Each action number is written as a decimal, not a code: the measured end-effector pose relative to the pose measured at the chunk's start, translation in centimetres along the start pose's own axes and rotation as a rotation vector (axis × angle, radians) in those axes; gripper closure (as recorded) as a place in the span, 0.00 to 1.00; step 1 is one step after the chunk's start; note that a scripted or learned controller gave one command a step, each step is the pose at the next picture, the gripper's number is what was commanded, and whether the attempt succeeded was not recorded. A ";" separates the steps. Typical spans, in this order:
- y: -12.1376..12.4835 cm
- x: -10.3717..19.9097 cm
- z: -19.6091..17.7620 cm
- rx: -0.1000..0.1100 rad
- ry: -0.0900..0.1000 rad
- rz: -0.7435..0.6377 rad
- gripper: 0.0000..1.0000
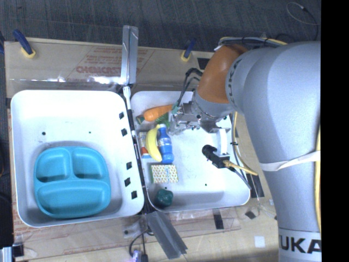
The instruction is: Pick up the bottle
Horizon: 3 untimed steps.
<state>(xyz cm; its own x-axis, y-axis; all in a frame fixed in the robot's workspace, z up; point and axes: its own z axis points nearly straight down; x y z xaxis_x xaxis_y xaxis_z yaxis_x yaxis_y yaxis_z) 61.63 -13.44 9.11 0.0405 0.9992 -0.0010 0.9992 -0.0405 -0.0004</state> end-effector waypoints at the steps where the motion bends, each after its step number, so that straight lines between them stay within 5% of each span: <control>1: 0.1 -0.4 -0.2 -0.004 -0.005 0.004 0.00; 2: -8.2 3.9 0.0 0.003 0.000 0.261 0.00; 3: -13.7 3.7 -0.1 0.001 0.002 0.379 0.00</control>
<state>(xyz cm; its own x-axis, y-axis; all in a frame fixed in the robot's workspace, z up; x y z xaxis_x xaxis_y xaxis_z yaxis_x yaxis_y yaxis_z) 48.08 -9.19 9.18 0.4070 0.9134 0.0011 0.9134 -0.4070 -0.0013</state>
